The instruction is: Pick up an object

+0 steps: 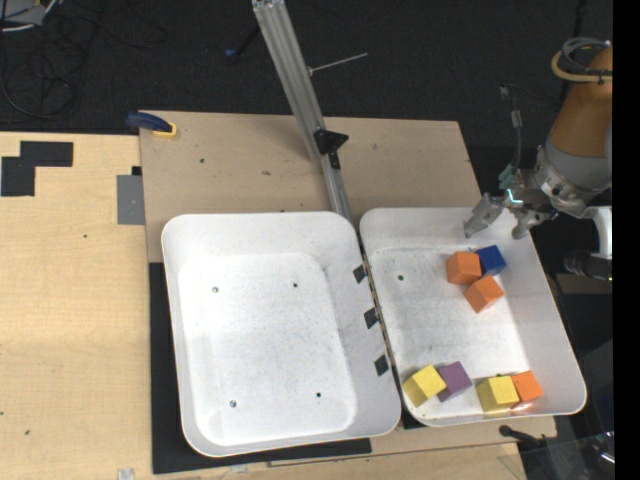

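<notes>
The right bin point(420, 258) holds several small blocks. An orange cube point(463, 267), a blue cube point(491, 260) and a second orange cube point(484, 294) cluster near its far right. Along its near edge lie a yellow block point(425, 383), a purple block point(454, 378), another yellow block point(497, 393) and an orange block point(526, 386). My gripper point(499, 220) hovers over the bin's far right corner, just above and behind the blue cube. Its two fingers are spread apart, open, with nothing between them.
The left bin point(260, 328) lies beside the right one, joined by black clips point(370, 316). A slanted aluminium rail point(300, 88) rises behind the bins. A blue and yellow clamp point(152, 123) sits at the board's far left corner.
</notes>
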### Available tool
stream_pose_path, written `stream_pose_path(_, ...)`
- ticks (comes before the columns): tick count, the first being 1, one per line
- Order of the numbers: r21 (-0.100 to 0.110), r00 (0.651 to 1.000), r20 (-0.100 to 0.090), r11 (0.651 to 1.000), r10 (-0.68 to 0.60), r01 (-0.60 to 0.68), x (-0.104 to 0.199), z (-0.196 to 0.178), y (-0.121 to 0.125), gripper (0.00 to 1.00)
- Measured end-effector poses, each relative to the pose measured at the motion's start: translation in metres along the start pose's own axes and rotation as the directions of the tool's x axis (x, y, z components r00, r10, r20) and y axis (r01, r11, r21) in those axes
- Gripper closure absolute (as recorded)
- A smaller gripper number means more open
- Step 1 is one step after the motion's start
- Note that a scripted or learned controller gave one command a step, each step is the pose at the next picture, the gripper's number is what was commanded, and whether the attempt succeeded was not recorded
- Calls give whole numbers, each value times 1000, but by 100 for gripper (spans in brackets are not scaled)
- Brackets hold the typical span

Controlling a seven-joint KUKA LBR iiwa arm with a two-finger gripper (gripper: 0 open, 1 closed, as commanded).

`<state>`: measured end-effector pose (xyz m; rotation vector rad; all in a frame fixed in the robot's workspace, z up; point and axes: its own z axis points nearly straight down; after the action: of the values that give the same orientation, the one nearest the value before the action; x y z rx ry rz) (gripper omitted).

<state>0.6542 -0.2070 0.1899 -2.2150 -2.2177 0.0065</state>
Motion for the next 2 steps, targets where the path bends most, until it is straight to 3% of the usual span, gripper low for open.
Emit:
stream_pose_path(1, -4, 1000, 2, 1000, -4, 4, 1, -3, 1, 0)
stream_pose_path(2, -2, 1000, 1, 1000, -3, 3, 4, 60, -3, 0)
